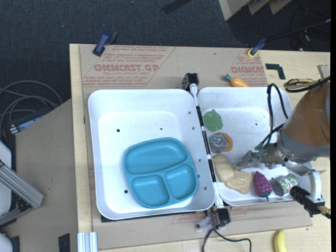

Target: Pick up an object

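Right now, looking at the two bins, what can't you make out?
- Hand: fingers too small and blurred, camera view; open or shut unclear.
- Small green-labelled can: partly hidden by the arm.
- Yellow banana-shaped toy: cut off by the bottom edge.
- Purple grape-like toy: detail blurred.

Arm (307, 125) enters from the right, orange band uppermost, grey wrist angled downward and leftward. Gripper (251, 160) sits low at the wrist's end; its state cannot be determined.
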Motion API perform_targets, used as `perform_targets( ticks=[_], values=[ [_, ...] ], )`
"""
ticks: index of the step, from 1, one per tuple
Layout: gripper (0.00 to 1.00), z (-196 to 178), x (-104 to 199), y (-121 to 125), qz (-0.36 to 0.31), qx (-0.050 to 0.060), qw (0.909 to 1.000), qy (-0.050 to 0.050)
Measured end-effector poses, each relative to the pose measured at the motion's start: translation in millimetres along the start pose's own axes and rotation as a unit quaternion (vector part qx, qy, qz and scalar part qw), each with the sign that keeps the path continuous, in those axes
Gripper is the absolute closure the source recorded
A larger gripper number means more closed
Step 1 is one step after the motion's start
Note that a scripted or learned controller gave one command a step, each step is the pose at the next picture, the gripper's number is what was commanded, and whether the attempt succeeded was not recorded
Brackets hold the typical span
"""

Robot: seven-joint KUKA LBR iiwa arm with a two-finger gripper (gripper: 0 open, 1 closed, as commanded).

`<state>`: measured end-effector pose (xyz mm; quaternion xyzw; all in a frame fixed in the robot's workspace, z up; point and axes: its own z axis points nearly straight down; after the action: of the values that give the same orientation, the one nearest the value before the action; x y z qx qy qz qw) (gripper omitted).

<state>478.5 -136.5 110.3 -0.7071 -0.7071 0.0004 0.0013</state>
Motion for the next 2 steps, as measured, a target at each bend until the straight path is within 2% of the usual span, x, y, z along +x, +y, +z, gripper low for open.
perform_targets(
  ticks=[1,2],
  values=[
    [0.0,-47,-17,43,0.0,-0.003,1.0,-0.001],
    [0.0,22,8,1,0.0,-0.002,1.0,-0.001]
  ],
)
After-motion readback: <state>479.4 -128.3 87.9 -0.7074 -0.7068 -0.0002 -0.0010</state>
